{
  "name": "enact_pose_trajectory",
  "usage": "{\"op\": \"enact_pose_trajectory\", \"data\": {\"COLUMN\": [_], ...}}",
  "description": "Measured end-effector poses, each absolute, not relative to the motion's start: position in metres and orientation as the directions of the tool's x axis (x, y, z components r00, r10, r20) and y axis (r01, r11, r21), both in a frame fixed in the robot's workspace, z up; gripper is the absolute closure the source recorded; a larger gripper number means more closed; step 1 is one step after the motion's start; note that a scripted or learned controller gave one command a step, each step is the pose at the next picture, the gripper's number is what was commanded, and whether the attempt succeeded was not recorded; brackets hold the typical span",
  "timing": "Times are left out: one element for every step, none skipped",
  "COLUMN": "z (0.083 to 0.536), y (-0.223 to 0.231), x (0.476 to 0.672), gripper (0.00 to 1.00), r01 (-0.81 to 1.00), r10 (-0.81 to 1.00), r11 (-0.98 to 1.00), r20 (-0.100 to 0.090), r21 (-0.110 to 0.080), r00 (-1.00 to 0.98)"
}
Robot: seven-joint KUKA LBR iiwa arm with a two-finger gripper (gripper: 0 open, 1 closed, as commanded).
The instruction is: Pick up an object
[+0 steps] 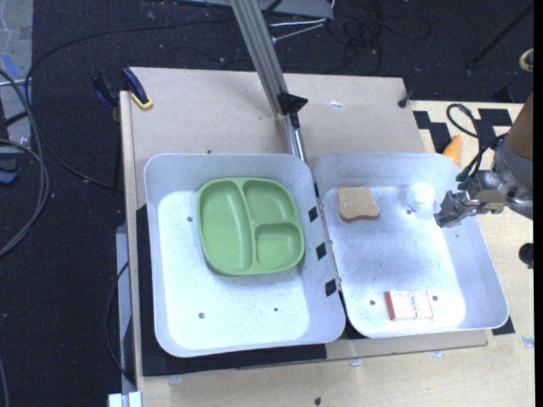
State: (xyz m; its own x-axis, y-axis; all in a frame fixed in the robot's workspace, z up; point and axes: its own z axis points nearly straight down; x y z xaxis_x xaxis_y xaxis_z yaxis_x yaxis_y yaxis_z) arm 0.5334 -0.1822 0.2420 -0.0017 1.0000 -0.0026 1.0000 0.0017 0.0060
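Tan worktop [221, 108] on a dark cabled floor, two white bins side by side: nearest in the right bin [488, 270] lies a red-and-white box [409, 304], further back a toast slice [358, 203] and a white ball [419, 197]; the left bin [170, 253] holds a green divided plate [251, 225]. The tool [447, 209] sits at the right bin's right rim, just beside the ball but apart from it, with nothing between its tips; spread or pressed together, cannot tell at this size. Nothing lifted yet, so I judge the task barely started: choosing, closing and raising are all left.
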Motion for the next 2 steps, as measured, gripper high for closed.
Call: {"op": "enact_pose_trajectory", "data": {"z": [0.256,0.262], "y": [-0.182,-0.129], "x": [0.534,0.542], "gripper": [1.00,1.00], "r01": [1.000,1.000], "r10": [1.000,1.000], "r11": [0.002,0.007], "r20": [-0.001,0.000], "r21": [0.002,0.002], "r00": [-0.002,-0.007]}}
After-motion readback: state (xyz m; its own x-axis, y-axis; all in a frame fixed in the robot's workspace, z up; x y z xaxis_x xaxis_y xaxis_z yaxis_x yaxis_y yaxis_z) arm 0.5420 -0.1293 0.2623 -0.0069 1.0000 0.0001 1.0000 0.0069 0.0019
